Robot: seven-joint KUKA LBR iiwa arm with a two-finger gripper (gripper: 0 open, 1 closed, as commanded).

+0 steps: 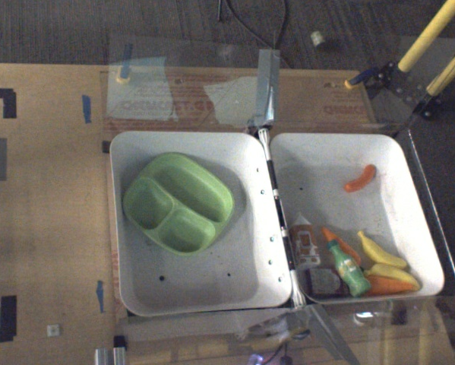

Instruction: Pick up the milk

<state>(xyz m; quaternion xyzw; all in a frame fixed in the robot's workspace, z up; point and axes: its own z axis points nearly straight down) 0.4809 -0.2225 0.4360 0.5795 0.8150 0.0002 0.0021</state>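
Whether the pincer is apart or together cannot be told here, nor what it touches, so the milk's place relative to it cannot be told either; places below are given by the bins.

The left bin (136,280) holds a green divided plate (178,202), lying flat in the upper left part of the bin floor, apart from all four walls. Its three compartments face up.

Just right of the metal divider (269,196) between the bins is the right bin (326,154). The milk (304,242), a small carton with a brown label, lies right against this bin's left wall, in the lower half, its peaked end pointing toward the far side. Below it, in the near left corner, sits a dark flat item (326,282) that is too dim to name; the two look to be touching.

Just beside the milk on its right lies a green bottle (349,271) with an orange cap, tilted so the cap points up and left toward the carton. An orange piece (347,246) runs alongside the bottle's upper end. Further right, two yellow bananas (382,252) lie close together, and an orange carrot (390,285) lies along the near wall under them, touching the bottle's base.

Well apart from this cluster, an orange sausage (360,178) lies alone in the upper right part of the bin.
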